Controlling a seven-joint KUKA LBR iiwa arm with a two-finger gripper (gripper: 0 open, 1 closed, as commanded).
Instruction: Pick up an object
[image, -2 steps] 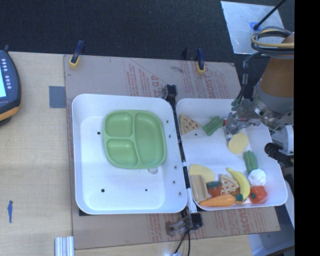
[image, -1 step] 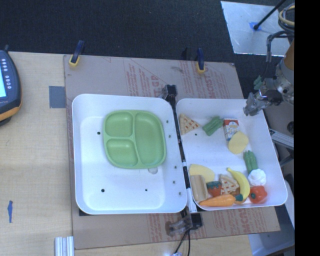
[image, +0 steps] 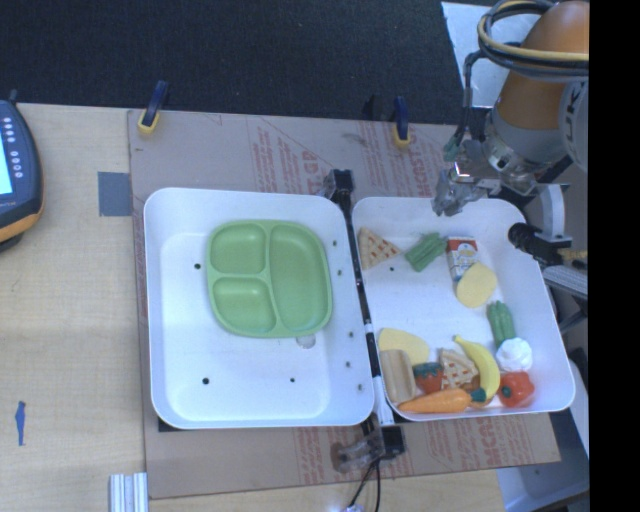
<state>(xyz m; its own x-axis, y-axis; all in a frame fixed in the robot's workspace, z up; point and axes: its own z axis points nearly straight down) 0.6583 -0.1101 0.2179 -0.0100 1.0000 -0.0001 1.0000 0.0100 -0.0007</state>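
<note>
Wooden table (image: 70, 330), cardboard sheet, two white bins. Landmark: right bin (image: 548, 300).

Near corner of it: carrot (image: 434, 402), banana (image: 483, 364), tomato (image: 516, 388), waffle piece, bread, heaped and touching; awkward to single out.

Middle: lemon (image: 476, 284), lying apart; likely light hard plastic, smooth and prone to slip, best gripped across its narrow waist.

Far side: small carton (image: 461, 256), green pod (image: 426, 250), pizza slice (image: 376, 247).

Beyond the far rim: gripper (image: 452, 200), nothing held; whether its jaws stand apart I cannot tell.

Left of it: bin holding green divided plate (image: 270, 277).
</note>
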